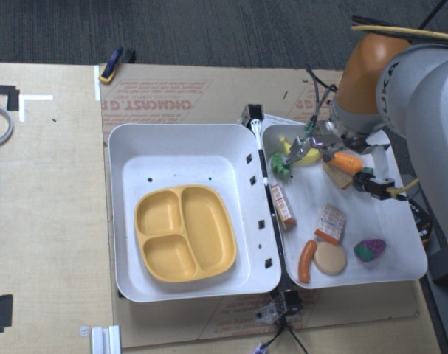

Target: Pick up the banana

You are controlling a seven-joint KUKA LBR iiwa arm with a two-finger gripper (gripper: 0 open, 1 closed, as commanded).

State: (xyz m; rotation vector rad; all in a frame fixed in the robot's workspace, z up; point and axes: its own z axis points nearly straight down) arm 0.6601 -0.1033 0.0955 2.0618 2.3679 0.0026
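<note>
The banana is a yellow piece lying in the far left corner of the right bin. Most of it is covered by the gripper. My gripper reaches down from the right, under the orange wrist band, and sits directly over the banana, low in the bin. A green leafy toy lies right beside the banana on its left, against the bin's wall.
An orange carrot lies just right of the gripper, on a brown block. Nearer in the right bin are a red-brown bar, a small carton, a sausage, a round bun and a purple-green item. The left bin holds a yellow divided plate.
</note>
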